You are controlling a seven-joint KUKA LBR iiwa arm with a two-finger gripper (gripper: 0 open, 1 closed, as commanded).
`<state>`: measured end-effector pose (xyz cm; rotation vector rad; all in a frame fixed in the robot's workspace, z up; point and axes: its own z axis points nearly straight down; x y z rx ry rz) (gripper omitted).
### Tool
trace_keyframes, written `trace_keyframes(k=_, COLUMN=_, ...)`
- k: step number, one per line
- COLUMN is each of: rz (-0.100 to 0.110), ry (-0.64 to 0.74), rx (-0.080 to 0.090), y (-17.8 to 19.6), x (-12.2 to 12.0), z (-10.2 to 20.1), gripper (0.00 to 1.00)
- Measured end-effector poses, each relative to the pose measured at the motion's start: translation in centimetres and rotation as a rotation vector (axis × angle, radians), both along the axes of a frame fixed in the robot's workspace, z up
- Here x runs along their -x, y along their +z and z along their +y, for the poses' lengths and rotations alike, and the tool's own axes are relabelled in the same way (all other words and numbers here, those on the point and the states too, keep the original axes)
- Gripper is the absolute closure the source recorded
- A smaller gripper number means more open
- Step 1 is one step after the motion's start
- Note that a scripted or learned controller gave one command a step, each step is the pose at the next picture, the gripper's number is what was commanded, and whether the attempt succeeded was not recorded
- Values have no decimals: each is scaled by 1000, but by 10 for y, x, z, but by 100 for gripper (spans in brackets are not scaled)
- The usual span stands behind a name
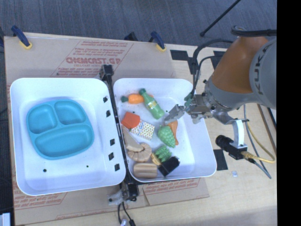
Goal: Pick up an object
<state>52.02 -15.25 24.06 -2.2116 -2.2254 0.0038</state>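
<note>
White plastic right-hand bin (200, 147) holds the jumbled toy food; the grey two-finger gripper (173, 115) hangs over it, slightly parted, gripping nothing. Best descend squarely onto the bumpy green toy vegetable (166, 135) just beneath, clear of the orange carrot (174, 129).

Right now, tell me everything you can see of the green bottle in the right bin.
The bottle is small, green and plastic-looking, likely a toy, with a pale label band around its middle and a narrower neck toward the bin's back wall. It lies on its side, slanted, in the upper part of the right bin. Its neck end is next to an orange piece, apparently touching. The end effector is near its lower end, not around it.
</note>
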Motion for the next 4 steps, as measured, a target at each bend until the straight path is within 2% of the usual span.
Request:
trace_keyframes(k=1, rz=1, ry=-131, rx=1, y=-145, x=-22, z=-40, gripper=0)
trace_keyframes(k=2, rz=-3, ry=164, rx=1, y=-149, x=-54, z=-47, gripper=0)
trace_keyframes(k=3, rz=-2, ry=167, rx=2, y=-139, x=-55, z=-47, gripper=100)
trace_keyframes(k=4, rz=-4, ry=229, rx=0, y=-28, x=-28, z=18, gripper=100)
